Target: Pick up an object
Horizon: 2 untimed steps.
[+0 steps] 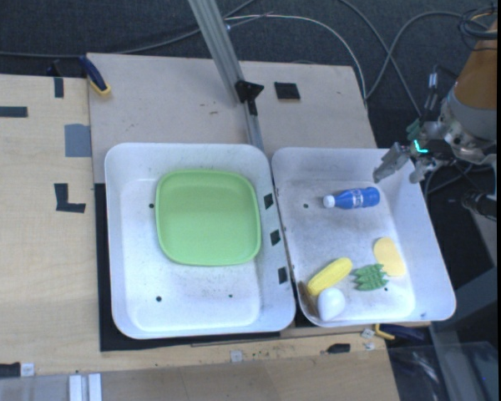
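Spread apart and gripping nothing, as far as the blur shows, the gripper (403, 164) is hanging over the right bin's (430, 249) 2 o'clock edge, with the blue bottle (351, 199) lying toward 8 o'clock of it, likely the nearest target.

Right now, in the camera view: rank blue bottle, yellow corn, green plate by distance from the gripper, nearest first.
From the gripper, at the right bin's upper right edge:
1. Blue bottle, upper part of the right bin, just below-left of it.
2. Yellow corn, lower part of the right bin.
3. Green plate, in the left bin.
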Available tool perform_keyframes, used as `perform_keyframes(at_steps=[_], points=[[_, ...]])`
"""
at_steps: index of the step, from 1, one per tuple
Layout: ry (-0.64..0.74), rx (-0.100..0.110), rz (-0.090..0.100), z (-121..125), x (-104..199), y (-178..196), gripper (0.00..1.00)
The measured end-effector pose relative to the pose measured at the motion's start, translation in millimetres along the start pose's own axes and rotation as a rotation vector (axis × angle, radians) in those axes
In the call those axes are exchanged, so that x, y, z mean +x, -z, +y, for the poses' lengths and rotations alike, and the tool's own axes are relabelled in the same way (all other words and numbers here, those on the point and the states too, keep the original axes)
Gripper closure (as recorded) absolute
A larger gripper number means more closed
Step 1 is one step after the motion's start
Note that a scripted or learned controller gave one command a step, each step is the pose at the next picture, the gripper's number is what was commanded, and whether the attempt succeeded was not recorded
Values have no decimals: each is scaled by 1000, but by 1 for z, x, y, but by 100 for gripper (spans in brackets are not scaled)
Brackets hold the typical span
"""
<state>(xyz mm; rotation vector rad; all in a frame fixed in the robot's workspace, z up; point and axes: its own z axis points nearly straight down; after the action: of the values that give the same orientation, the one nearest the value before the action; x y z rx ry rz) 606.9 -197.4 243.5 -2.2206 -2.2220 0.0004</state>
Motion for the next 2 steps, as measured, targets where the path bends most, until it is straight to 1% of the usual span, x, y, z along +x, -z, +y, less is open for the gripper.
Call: perform_keyframes(at_steps=[1,2], points=[[0,0,0,0,0,0,0],[0,5,1,2,7,-61,0]])
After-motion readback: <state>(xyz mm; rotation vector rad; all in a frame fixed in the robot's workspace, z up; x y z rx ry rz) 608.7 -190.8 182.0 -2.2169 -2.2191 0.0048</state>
